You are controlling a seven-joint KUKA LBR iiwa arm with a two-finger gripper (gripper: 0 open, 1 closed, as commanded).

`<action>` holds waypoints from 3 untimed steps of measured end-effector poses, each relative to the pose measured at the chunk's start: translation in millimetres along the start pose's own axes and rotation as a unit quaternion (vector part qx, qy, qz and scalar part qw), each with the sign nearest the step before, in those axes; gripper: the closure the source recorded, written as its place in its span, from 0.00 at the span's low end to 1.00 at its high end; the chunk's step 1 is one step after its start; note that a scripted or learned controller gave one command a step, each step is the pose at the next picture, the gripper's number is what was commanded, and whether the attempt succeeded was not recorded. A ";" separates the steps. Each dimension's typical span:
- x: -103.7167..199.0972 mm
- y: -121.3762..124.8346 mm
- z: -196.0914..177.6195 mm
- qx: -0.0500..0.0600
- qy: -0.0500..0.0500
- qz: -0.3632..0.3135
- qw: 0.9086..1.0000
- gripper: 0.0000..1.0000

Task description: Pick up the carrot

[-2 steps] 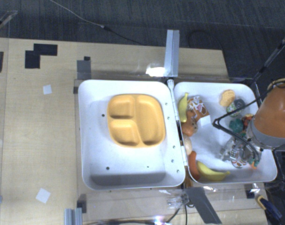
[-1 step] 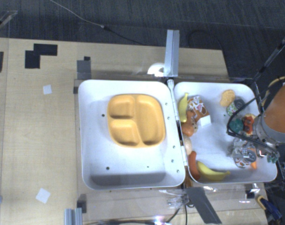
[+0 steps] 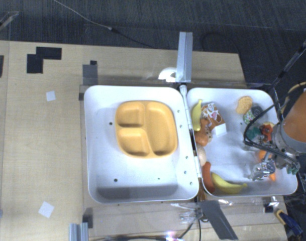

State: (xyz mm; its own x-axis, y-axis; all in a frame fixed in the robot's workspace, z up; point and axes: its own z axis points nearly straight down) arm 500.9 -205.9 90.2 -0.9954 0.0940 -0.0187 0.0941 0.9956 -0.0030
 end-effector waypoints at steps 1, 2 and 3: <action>7.3 -1.1 -0.1 0.000 -0.001 0.038 0.999 0.00; 10.0 13.5 0.0 0.001 0.000 0.082 0.997 0.00; -61.2 7.1 2.3 -0.001 0.002 0.088 0.996 0.00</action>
State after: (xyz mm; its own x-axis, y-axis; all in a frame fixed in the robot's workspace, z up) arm 562.4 -204.5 89.0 -0.9636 0.2670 -0.0153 0.2670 0.9637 0.0014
